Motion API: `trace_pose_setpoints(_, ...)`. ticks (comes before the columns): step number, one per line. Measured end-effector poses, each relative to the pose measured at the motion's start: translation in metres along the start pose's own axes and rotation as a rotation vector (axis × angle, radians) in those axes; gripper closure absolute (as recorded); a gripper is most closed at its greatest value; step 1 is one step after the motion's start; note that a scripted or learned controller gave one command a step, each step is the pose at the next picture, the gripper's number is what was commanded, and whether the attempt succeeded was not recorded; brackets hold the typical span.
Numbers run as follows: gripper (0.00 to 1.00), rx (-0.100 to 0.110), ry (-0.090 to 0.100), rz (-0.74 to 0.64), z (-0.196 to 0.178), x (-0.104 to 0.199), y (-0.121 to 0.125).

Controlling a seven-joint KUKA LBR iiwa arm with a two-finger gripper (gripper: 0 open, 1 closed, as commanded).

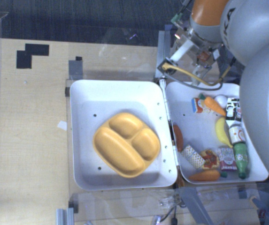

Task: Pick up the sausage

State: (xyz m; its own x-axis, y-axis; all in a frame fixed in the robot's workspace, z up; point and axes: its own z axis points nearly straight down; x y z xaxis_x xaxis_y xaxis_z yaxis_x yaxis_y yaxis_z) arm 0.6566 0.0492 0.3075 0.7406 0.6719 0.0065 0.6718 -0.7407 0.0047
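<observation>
risk: we may snag the bin wall | reddish-brown sausage (178, 137) hugs right white bin (186, 95) left edge | gripper (201, 60) grip state unreadable

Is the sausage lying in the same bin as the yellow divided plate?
No, the sausage lies along the left wall of the right bin, while the yellow plate sits in the left bin.

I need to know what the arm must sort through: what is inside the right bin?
In the right bin: a sausage by the left wall, a carrot, a banana, a green bottle, small packets. The arm covers its right edge.
</observation>
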Motion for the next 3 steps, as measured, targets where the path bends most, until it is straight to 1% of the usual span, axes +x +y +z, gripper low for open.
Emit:
trace_pose_setpoints(2,0.00,0.000,0.000,-0.001,0.000,0.000,0.000)
trace_pose_setpoints(3,0.00,0.005,-0.004,-0.020,0.086,0.046,-0.044)
